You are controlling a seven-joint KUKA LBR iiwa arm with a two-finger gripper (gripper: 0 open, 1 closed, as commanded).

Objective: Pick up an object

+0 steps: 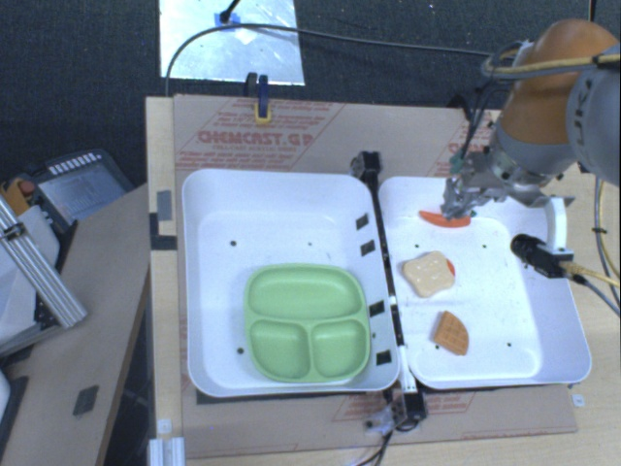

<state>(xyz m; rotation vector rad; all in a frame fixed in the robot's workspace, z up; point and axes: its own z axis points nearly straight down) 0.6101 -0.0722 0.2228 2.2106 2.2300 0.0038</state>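
End effector (457, 205) down over orange-red piece (443, 219) at right bin's (558, 357) far edge; finger opening and grip: cannot tell.

The surface (160, 289) fills the frame's middle, covered by a printed cardboard sheet (291, 129). On the sheet lie two white bins, the left bin (209, 221) and right bin (553, 333), touching along the centre.

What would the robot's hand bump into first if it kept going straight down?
Probably the small orange-red piece lying in the right bin. The hand sits just over it, though how much gap is left is hard to judge from this angle.
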